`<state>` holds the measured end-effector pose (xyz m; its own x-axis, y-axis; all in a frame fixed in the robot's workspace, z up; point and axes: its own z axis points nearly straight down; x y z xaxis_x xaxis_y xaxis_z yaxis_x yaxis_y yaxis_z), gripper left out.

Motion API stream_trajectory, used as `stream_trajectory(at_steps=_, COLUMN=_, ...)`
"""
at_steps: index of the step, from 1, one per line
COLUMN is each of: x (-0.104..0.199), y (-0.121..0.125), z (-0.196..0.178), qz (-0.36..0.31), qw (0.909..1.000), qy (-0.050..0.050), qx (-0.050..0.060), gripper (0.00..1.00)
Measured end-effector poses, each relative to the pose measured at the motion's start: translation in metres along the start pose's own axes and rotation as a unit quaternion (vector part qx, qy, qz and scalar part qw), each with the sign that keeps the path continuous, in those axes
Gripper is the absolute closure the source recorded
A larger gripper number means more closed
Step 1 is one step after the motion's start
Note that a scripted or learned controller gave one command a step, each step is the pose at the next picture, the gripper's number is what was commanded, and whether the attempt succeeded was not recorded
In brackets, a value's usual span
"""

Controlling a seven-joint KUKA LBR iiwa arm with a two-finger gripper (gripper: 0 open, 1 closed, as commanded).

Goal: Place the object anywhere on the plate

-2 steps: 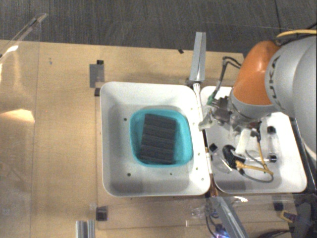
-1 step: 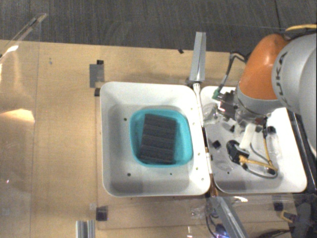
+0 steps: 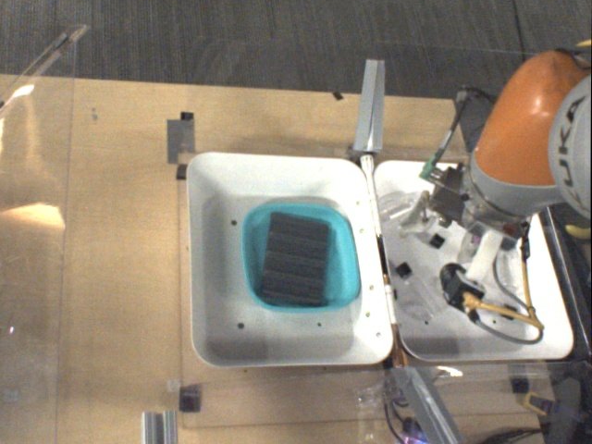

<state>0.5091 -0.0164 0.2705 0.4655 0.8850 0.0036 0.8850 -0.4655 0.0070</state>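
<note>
1. A dark grey ridged block is recorded lying flat on the teal plate, roughly centred and wholly within its rim.
2. The plate is set near the middle of the left bin.
3. The gripper is positioned over the upper left part of the right bin, well apart from block and plate.
4. Whether the gripper is released or clenched cannot be told; it is covered by the wrist.
5. A small black piece is noted on the right bin's floor, near the wall between the two bins.
</note>
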Motion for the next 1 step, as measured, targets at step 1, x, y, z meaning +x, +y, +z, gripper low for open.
stream_trajectory(at_steps=1, x=-0.0571, y=0.0156, z=-0.1673, qz=-0.083, qw=0.9965, qy=0.000, qx=-0.004, gripper=0.00)
